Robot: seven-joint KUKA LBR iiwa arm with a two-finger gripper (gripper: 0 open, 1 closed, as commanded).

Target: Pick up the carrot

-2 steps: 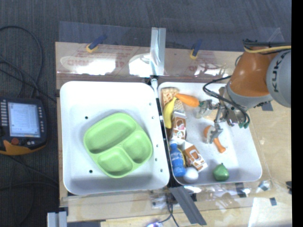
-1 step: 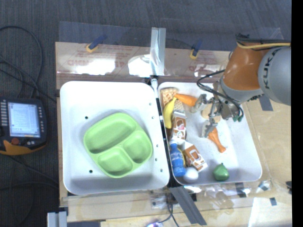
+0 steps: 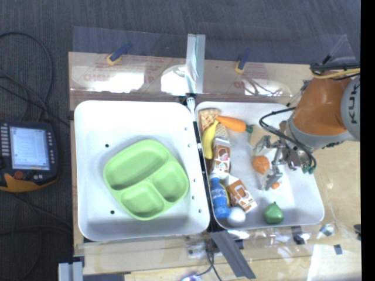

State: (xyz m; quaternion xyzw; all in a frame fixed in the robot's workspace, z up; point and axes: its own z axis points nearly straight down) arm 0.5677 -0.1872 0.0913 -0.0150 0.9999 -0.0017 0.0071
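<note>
Lying at the top of the right bin (image 3: 304,183): the carrot (image 3: 231,123), orange, green tip toward the arm, just beside the banana (image 3: 208,138) and a snack packet. Hovering lower down, near a small orange fruit (image 3: 261,164) and well short of the target: the jaws (image 3: 274,170). Apart or together, impossible to tell from this slant. Needing, by judgement, a shift up the bin, then turning to straddle the carrot across its narrow width, descending mid-body and avoiding the banana. Sitting untouched in the left bin (image 3: 94,215): a green divided plate (image 3: 146,179).
</note>
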